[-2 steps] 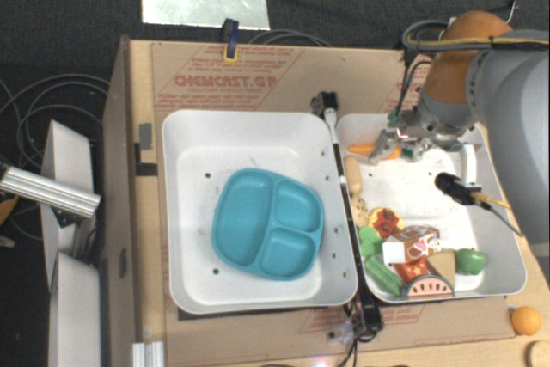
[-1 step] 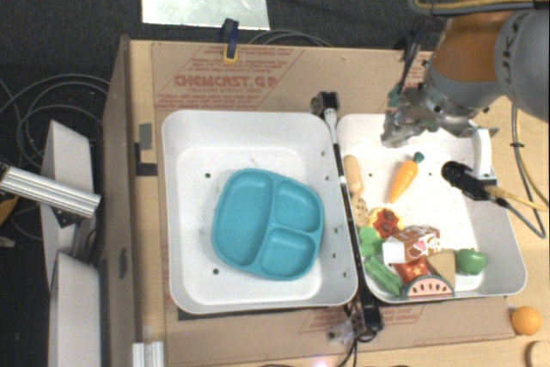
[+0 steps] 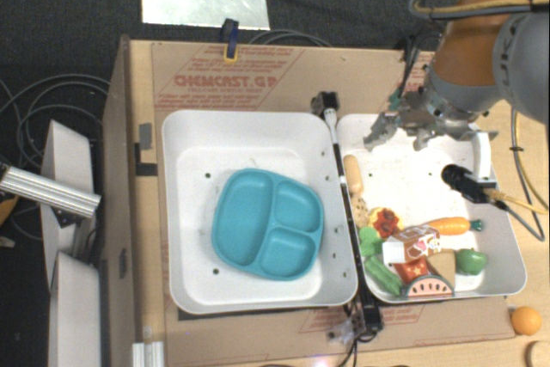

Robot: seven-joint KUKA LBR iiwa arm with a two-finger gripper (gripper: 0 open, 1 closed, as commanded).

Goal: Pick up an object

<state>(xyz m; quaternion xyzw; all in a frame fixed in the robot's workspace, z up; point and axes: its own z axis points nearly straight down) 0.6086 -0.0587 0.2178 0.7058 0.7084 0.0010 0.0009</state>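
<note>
tool (image 3: 402, 131) hangs over the back part of the right bin (image 3: 498, 284), up near its far rim. two prongs show below the wrist, splayed apart w/ nothing between them, so it reads as open and holding nothing, tho the slant makes the exact gap hard to judge.

key relation: the toys sit toward the camera from the tool, i.e. down the frame, crowded along the bin's front edge. bare white floor lies between tool and pile, so they're apart, not touching. nearest candidate is prob the pale stick-shaped toy (image 3: 351, 174), down and left of the tool, lying against the divider btwn the bins, long axis running front to back. closing across its short width looks the sane bet.

further off: an orange carrot (image 3: 448, 226) lying roughly left-right, a green piece (image 3: 470, 261) just beside it, a watermelon slice (image 3: 428, 285) at the front rim, a red-and-white boxy toy (image 3: 414, 244) mid-pile. pieces touch or overlap, so a clean single grab there looks harder.

left bin (image 3: 185, 185) has a blue divided tray (image 3: 268, 223), well apart from the tool.
</note>
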